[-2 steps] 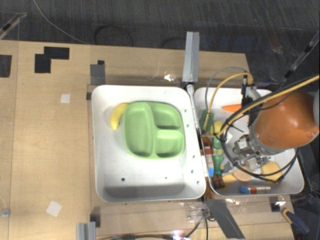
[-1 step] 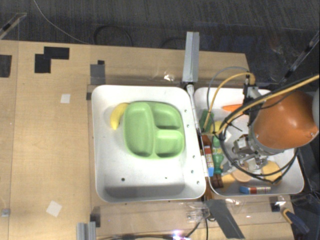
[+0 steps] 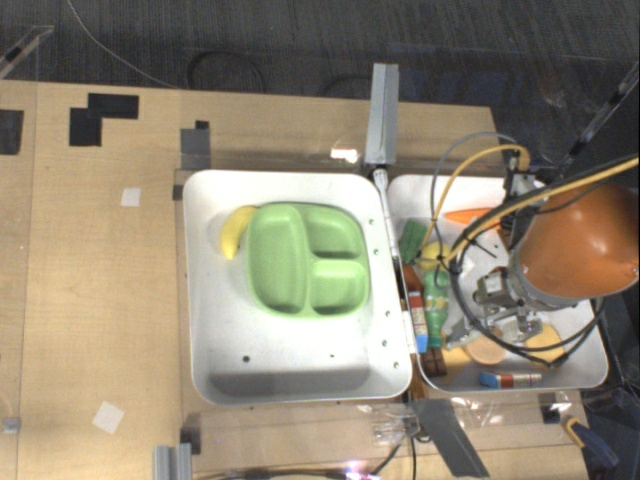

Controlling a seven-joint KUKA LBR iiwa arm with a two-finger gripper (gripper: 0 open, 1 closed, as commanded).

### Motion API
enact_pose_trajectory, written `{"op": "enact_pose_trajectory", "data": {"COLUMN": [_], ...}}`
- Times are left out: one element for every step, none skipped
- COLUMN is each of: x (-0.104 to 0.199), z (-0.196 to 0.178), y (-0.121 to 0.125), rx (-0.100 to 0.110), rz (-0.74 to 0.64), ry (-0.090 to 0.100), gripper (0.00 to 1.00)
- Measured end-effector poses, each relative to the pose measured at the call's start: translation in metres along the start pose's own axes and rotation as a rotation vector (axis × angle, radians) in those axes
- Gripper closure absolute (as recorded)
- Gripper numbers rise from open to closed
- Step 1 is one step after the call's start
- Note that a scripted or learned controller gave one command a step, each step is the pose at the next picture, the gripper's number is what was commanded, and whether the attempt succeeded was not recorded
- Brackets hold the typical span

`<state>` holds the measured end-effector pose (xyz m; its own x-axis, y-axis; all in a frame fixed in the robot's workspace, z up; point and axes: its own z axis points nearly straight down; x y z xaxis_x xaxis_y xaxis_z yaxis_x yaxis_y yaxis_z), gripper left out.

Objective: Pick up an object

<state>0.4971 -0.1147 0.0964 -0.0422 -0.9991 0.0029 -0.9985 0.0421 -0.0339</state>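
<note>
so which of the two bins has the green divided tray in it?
The left bin. It holds the green divided tray with a yellow banana beside it. The right bin holds small clutter, and the arm hangs over it.

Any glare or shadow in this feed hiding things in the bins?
Camera view: a soft shadow darkens the near wall of the left white bin; the green divided plastic tray and yellow banana are evenly lit and sharp; the arm's orange band and cables cover much of the right white bin.

The grey arm reaches in from the right, orange-banded wrist angled downward, cables looped around it.
</note>
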Motion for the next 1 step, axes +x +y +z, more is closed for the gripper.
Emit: {"op": "enact_pose_trajectory", "data": {"x": [-0.0143], "z": [-0.0018], "y": [0.0001], "rx": [0.001], "rz": [0.002], "ry": [0.017], "gripper": [0.0]}}
